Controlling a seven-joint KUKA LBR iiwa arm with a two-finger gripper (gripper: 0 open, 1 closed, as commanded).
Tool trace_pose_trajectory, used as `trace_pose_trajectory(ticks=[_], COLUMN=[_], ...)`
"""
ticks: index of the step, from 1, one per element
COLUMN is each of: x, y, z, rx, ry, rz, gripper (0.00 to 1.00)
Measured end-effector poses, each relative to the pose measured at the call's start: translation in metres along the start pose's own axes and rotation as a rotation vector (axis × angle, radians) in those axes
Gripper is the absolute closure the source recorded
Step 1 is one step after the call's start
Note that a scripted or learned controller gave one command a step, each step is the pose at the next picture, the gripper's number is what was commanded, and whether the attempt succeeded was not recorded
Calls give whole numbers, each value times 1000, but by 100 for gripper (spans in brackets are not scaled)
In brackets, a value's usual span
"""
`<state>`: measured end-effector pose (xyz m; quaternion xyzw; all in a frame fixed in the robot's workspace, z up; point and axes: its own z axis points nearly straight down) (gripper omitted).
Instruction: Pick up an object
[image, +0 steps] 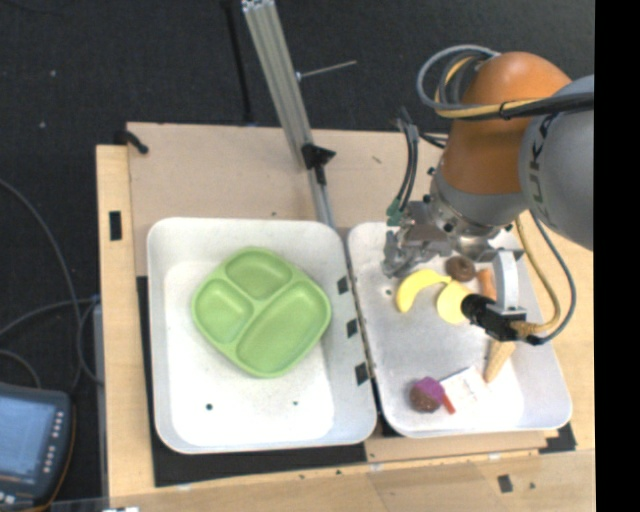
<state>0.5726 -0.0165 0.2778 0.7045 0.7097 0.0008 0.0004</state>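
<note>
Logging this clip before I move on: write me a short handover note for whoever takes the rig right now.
Gripper: low in the right bin, by the banana; no object seen in it.
Right bin: banana, yellow piece, small brown item, cone, purple item, white card.
Left bin: green divided plate.
Done: nothing lifted.
Left: grasp one object and raise it.

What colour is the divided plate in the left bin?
The divided plate is light green, plain without pattern, as the camera view shows.
</note>
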Motion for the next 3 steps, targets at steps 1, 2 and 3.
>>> trace_pose_trajectory(ticks=[1, 2, 3], x=[58, 99, 97], y=[5, 12, 12], z=[17, 30, 30], rx=[3, 2, 2], ry=[0, -1, -2], rz=[0, 2, 5], gripper=[100, 100, 0])
